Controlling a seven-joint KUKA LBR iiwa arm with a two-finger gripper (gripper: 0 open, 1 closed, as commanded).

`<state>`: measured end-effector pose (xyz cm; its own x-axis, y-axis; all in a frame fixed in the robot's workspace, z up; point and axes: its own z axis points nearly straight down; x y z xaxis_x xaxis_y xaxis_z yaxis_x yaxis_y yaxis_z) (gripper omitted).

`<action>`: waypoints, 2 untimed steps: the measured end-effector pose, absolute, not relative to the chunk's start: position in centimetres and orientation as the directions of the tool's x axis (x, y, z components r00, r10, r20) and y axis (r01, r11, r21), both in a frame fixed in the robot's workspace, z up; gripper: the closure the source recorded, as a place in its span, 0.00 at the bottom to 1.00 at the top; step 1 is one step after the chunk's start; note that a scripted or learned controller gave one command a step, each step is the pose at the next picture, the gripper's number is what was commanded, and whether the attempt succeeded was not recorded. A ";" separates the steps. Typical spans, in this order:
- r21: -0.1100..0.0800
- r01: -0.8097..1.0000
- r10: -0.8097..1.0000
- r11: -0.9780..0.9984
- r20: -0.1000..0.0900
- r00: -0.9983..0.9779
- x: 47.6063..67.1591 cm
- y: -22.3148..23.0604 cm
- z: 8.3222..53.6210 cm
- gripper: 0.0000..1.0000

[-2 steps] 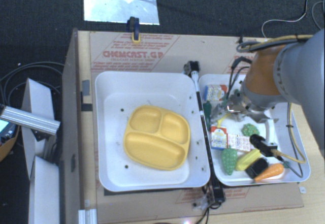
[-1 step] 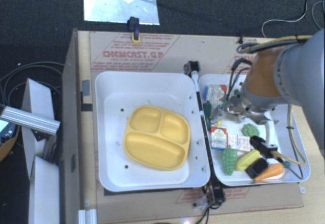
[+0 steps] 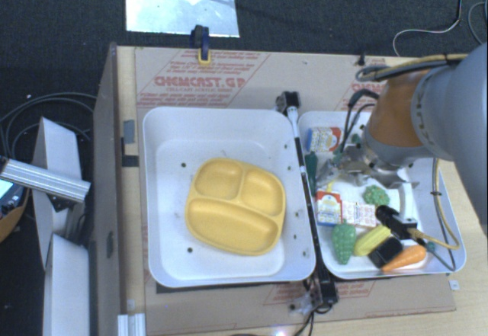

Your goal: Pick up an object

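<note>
Toys [image 3: 358, 224] fill the right bin [image 3: 446, 209]: two cartons, one carrot, one corn. One yellow tray [image 3: 236, 205] lies in the left bin [image 3: 164, 197], at nine o'clock. Cardboard bench [image 3: 221, 79], dark carpet [image 3: 61, 14].

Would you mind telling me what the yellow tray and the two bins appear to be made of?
The yellow tray looks like moulded plastic with a smooth, slightly glossy finish: rounded compartment edges and soft highlights suggest it. The left bin and right bin also seem to be plastic, white and semi-matte, with thin rounded rims, though painted metal cannot be ruled out.
</note>
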<state>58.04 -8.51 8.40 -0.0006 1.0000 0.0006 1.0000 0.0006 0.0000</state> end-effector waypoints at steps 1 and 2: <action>0.002 1.000 1.000 0.004 0.001 -0.004 58.6 -8.6 8.4 0.00; 0.002 1.000 1.000 0.003 -0.001 -0.003 59.3 -8.4 8.5 0.00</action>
